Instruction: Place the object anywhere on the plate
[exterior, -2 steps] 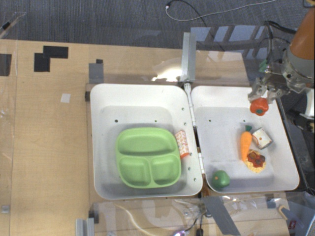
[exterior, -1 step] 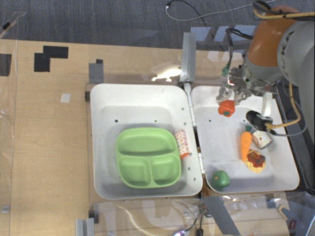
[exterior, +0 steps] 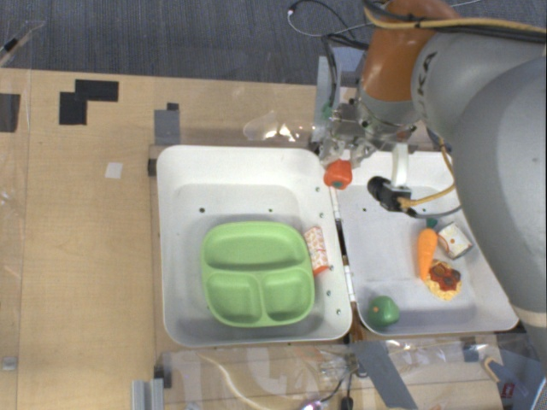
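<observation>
While the arm [exterior: 479,101] is bent over the 2 bins' divider, its pincer [exterior: 342,154] is clamped on a small orange-red object [exterior: 339,175], held above the rim, well apart from the green plate [exterior: 256,273].

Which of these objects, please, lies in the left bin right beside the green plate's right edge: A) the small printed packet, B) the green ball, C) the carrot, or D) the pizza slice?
A: the small printed packet lies against the right edge of the green plate in the left bin, while the carrot, green ball and pizza slice all sit in the right bin.
</observation>
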`<control>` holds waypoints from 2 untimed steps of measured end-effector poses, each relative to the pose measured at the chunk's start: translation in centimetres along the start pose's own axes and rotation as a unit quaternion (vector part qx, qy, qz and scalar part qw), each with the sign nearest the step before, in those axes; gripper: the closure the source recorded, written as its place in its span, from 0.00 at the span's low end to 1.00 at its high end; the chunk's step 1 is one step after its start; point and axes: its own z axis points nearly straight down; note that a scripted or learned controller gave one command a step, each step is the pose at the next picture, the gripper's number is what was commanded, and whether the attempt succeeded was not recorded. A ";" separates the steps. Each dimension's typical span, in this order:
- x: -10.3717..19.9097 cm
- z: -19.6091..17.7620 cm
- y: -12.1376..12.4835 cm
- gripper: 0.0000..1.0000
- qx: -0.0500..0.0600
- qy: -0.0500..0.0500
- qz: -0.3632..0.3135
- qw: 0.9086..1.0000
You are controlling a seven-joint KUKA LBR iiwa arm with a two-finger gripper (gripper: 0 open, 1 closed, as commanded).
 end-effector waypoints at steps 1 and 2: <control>-4.2 -6.4 -0.7 1.00 0.000 -0.001 0.164 0.986; 1.6 -0.8 -0.3 1.00 0.001 0.000 0.118 0.993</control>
